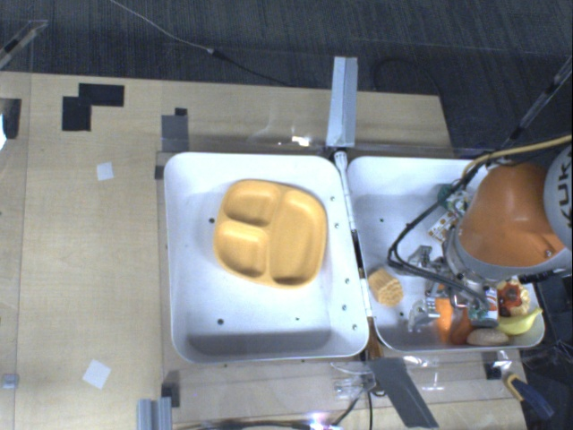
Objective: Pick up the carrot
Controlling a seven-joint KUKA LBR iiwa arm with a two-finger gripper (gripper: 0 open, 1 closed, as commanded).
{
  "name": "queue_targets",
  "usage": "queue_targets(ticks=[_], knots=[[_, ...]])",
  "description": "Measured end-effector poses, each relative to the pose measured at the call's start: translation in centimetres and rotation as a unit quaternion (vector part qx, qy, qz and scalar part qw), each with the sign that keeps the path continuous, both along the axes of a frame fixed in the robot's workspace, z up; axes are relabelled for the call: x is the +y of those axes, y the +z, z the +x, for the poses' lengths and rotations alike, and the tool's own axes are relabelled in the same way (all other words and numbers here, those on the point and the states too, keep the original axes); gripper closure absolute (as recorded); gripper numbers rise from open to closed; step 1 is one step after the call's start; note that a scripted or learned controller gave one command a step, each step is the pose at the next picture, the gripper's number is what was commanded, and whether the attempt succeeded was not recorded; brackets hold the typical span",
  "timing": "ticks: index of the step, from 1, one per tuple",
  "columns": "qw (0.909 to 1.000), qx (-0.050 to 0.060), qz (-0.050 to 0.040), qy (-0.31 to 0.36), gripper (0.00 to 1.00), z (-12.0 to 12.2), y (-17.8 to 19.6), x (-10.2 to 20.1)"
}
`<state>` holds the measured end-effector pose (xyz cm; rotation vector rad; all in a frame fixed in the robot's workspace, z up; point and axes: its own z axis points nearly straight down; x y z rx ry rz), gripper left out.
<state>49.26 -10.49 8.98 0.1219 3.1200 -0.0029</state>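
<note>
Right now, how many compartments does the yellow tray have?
3. The yellow tray sits in the left bin: two smaller compartments on its left side, upper and lower, and one larger along its right side.

A robotics lab: a wooden bench (81,267) bearing two white bins (179,240), metal brackets at twelve o'clock (342,106), cables trailing (412,236).

- Arm (528,213): grey housing with a broad, rounded orange band (506,218) above the wrist.
- Wrist section: grey metal ring under the band.
- Cabling: black cables (421,227) loop out on the left side; a yellowish cable (528,148) runs above the band.
- Gripper (428,316): silver metal parts.
</note>
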Motion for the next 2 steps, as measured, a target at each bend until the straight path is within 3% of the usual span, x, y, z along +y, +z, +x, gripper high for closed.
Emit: queue_targets(ticks=[1, 2], knots=[[1.0000, -0.005, -0.0005, 0.003, 1.00, 0.4, 1.3, 0.1], [0.9853, 0.003, -0.0022, 0.171, 1.00, -0.2, 19.2, 1.9]])
